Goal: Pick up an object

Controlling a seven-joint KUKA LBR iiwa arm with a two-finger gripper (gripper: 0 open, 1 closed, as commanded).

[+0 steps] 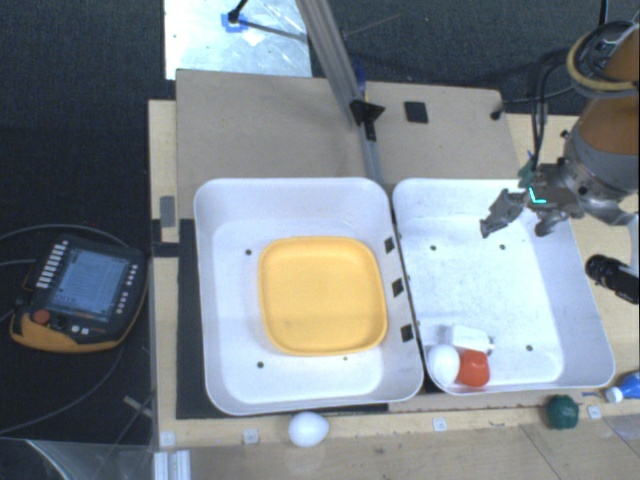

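My gripper (523,218) hangs over the far right part of the right bin (500,288). Its two dark fingers (497,215) are spread apart, open, with nothing between them. In that bin's near left corner lie a white egg-shaped object (442,361), a red-orange object (474,369) touching it, and a small white block (470,337) just behind them. These lie well in front of and below the gripper. A square yellow plate (323,294) sits in the middle of the left bin (225,268).
A white egg (308,429) lies on the bench in front of the left bin. A green ball (562,411) and a blue-white item (624,389) sit off the right bin's near right corner. A control pendant (76,290) rests far left.
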